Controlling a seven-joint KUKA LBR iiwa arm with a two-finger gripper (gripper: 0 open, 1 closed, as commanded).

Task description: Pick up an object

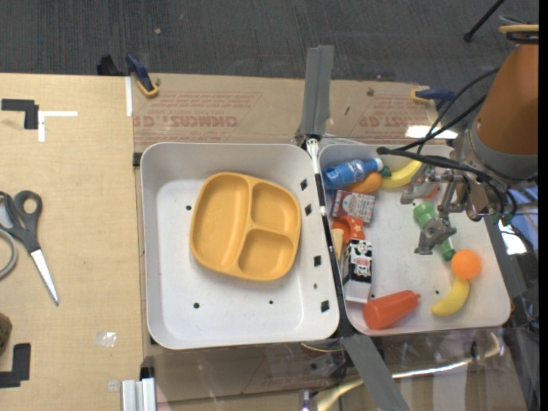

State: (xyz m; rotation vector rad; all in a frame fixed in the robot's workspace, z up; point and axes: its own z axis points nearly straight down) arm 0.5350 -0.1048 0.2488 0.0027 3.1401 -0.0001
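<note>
Two white bins are seen on the bench; the gripper (431, 234) hangs in the right bin (390, 268), fingers spread, nothing pinched. An orange ball (467, 265) lies just right-near of it.

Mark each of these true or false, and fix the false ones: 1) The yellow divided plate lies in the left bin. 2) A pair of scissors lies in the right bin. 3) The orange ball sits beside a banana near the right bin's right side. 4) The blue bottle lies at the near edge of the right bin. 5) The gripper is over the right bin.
1) True: the yellow divided plate lies in the left bin.
2) False: the scissors lie on the bench, left of both bins.
3) True: the orange ball sits just above a banana.
4) False: the blue bottle lies at the far end of the right bin.
5) True: the gripper hangs over the right bin.
</note>
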